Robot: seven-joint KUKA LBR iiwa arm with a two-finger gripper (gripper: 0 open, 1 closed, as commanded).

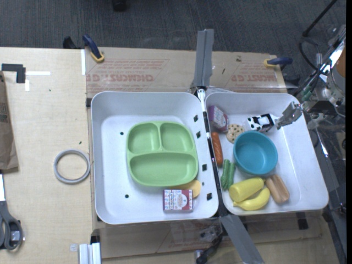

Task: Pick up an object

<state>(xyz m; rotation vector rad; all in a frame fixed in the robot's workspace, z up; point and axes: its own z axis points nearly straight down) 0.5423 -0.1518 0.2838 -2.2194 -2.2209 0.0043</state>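
My gripper hangs over the upper right corner of the right bin, just right of a black-and-white cow toy. I see nothing held in it. The same bin holds a blue bowl, a cookie, a purple packet, an orange sausage, green beans, two yellow fruits and a bread roll. In the left bin lie a green divided plate and a small pink carton, with a yellow piece tucked at the plate's corner.
A grey divider bar runs between the two bins. On the bench to the left lie a tape ring, scissors and a brown bag. Clamps hold the cardboard behind the bins. Cables hang at the far right.
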